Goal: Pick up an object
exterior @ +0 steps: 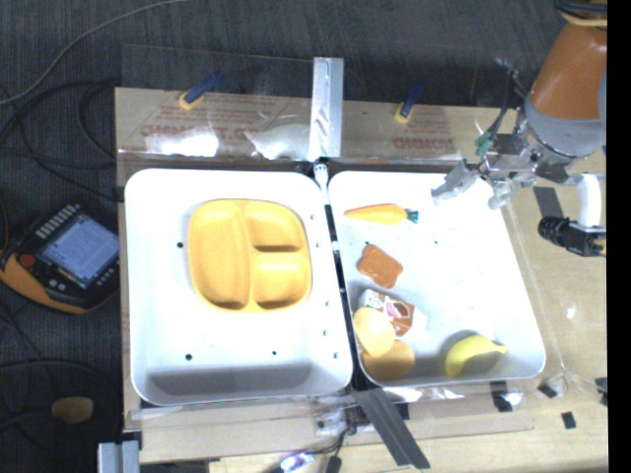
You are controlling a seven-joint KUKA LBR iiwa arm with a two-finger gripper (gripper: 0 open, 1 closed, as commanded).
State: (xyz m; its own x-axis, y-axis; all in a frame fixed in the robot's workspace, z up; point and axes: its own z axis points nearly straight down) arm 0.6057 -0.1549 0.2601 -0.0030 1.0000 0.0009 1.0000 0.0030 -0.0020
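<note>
My gripper (476,187) hangs over the far right corner of the right bin (463,284), fingers spread apart with nothing between them. An orange carrot (379,213) lies to its left near the bin's far edge. Below the carrot sits a brown cracker-like piece (380,264). Along the near edge lie a small packet with a red mark (392,310), a pale yellow round item (374,331), an orange-tan round item (394,359) and a yellow lemon-like object (471,354).
The left bin (158,363) holds a yellow divided plate (249,254). A metal divider post (326,106) stands behind the seam between the bins. A handheld pendant (61,254) lies on the floor at left.
</note>
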